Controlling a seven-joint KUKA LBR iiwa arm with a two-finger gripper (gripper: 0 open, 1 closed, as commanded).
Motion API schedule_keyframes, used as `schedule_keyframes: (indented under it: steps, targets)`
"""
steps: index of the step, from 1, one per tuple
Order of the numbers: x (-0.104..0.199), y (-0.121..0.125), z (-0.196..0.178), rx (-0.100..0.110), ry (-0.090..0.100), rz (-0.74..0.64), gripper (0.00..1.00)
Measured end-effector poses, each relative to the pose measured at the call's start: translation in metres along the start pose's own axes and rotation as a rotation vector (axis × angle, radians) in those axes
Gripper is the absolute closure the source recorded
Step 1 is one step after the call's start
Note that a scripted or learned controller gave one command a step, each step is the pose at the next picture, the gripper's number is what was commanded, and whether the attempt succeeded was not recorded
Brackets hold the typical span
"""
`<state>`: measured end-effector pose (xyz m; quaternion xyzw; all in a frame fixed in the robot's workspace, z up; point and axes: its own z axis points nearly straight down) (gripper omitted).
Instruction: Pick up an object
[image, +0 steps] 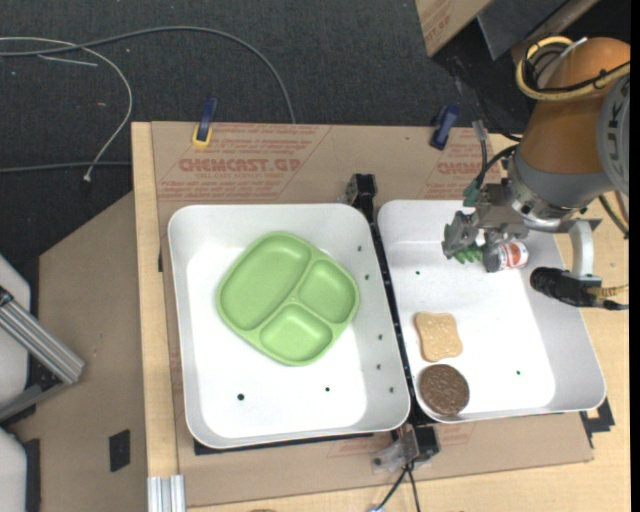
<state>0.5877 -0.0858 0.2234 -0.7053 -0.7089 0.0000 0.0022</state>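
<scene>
The gripper (480, 243) hangs low over the right bin (560, 340), grip state unclear; the toast slice (438, 336) lies toward the bin's near-left.

Both white bins (200, 400) appear to be smooth plastic with a slight sheen. The green divided plate (288, 297) looks like matt moulded plastic. The bench board (150, 300) reads as printed cardboard, dull and flat. The toast slice (438, 335) has a porous, matt face. The brown disc (443, 388) looks rough-textured.
</scene>
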Motion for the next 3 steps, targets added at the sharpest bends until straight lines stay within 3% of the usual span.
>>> schedule_keyframes:
  steps: [2,3]
  targets:
    - [0.093,-0.053,-0.014,0.001,0.000,0.000,1.00]
    - [0.139,-0.065,-0.005,0.001,-0.001,0.001,1.00]
